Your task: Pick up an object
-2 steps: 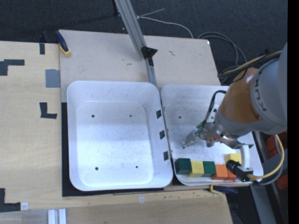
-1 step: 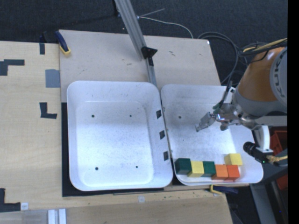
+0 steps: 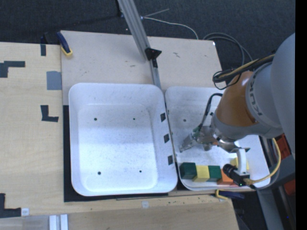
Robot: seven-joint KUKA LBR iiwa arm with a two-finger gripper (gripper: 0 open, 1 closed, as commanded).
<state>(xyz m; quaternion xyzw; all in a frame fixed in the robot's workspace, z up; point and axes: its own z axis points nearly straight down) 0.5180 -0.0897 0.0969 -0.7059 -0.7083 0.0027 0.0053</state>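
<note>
My gripper [image 3: 190, 141] hangs low inside the right bin [image 3: 184, 104], near that bin's middle left. Just below it, along the bin's front wall, stands a row of small things: a dark green block [image 3: 188, 170], a yellow-green block [image 3: 204, 173] and an orange piece [image 3: 224, 177]. A small yellow piece [image 3: 229, 168] lies behind the orange one, partly hidden by the wrist's cable. The gripper is a short way above the green block and apart from it. I see nothing in its grasp.
The left bin [image 3: 76, 128] is beside the right one, with a shared ridge between them. A grey metal bar [image 3: 136, 25] slants down from the top to the bins' junction. The arm's orange band [image 3: 235, 107] and grey body cover the right bin's right side.
</note>
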